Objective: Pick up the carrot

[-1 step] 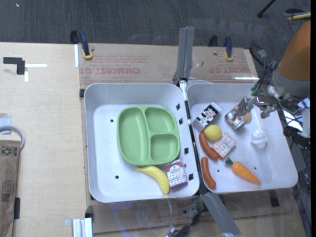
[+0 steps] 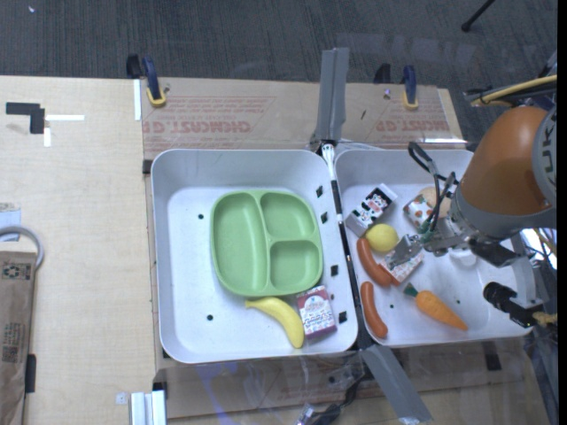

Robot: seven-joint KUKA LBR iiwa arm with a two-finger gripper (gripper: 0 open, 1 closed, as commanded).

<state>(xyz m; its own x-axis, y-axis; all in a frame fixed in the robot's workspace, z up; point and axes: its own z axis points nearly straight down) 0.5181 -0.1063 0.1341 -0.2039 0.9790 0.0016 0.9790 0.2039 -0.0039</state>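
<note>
**Gripper low in the right bin, carrot lying free**

The gripper [image 2: 409, 257] is seen low in the shallow white right-hand bin [image 2: 461, 330], at the end of the grey arm with its orange band [image 2: 500, 162]. Whether its fingers are spread or closed cannot be told from this slanted view, and nothing is seen held between them.

Just to the gripper's left, a round yellow lemon [image 2: 382, 236] is found, with a long red sausage [image 2: 373, 261] touching it from below. A small black-and-white patterned carton [image 2: 372, 207] lies above the lemon. The tapered orange carrot [image 2: 440, 309], green-tipped at its left end, lies on the bin floor just below and right of the gripper, apart from it. A second red sausage [image 2: 374, 309] rests near the bin's lower left corner.

In the left white bin [image 2: 173, 264], a green divided plastic plate [image 2: 267, 241] is set, with a curved yellow banana [image 2: 282, 317] and a small dark red box [image 2: 316, 312] below it. Both bins are carried by the pale wooden surface [image 2: 71, 237].
</note>
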